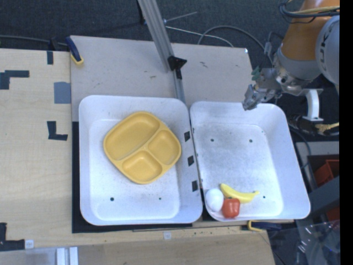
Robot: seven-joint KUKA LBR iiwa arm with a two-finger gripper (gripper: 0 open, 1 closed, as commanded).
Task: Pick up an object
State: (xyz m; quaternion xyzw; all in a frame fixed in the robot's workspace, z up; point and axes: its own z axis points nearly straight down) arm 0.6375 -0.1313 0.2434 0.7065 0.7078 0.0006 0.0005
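Gripper [249, 102] hangs at the far right corner of the shallow white right bin [287, 148], just over its rim, and whether it is parted or closed I cannot tell from this slant; nothing shows in its grasp. Taking that right bin as the landmark, the things to pick sit crowded in its near left corner, well apart from the gripper: a white egg-shaped ball [214, 199] against the bin's left wall, a small red pepper-like toy [231, 207] just beside it and touching, and a curved yellow plastic banana [238, 193] lying across just behind both. To the left of the right bin stands a second white bin [88, 148] holding a yellow three-compartment plastic plate [142, 147].

My worry is the clustering. A descent into that corner may strike the sloping wall or rim and stop short. Closing on one piece may nudge its neighbours, so the round ball rolls away or the banana pivots out. The smooth curved shapes look likely to squirt free under a pinch. A reach diagonally across the whole bin also leaves room for aiming error, ending in a grasp on nothing above the light wooden surface [33, 148]
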